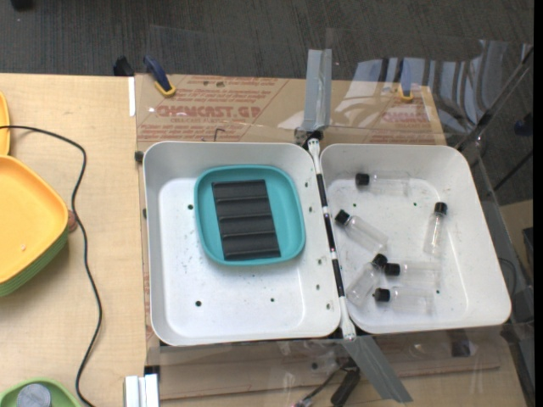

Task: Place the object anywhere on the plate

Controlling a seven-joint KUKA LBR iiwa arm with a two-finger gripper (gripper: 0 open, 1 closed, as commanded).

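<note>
A teal square plate (291, 219) lies in the left white bin (170, 253), toward its upper middle. A dark ribbed pad (245, 220) rests on the plate's centre. The right white bin (475, 219) holds several clear plastic vials with black caps, scattered about: one near the top (382, 180), one at the right (436, 225), one left of centre (357, 228), and a cluster near the bottom (377, 280).
Printed cardboard (221, 108) lies behind the bins. A metal post (318, 91) rises at the seam between them. A yellow dish (25, 219) and a black cable (81, 253) lie on the wooden bench at left. A blue and yellow clamp (159, 75) sits at the cardboard's back left.
</note>
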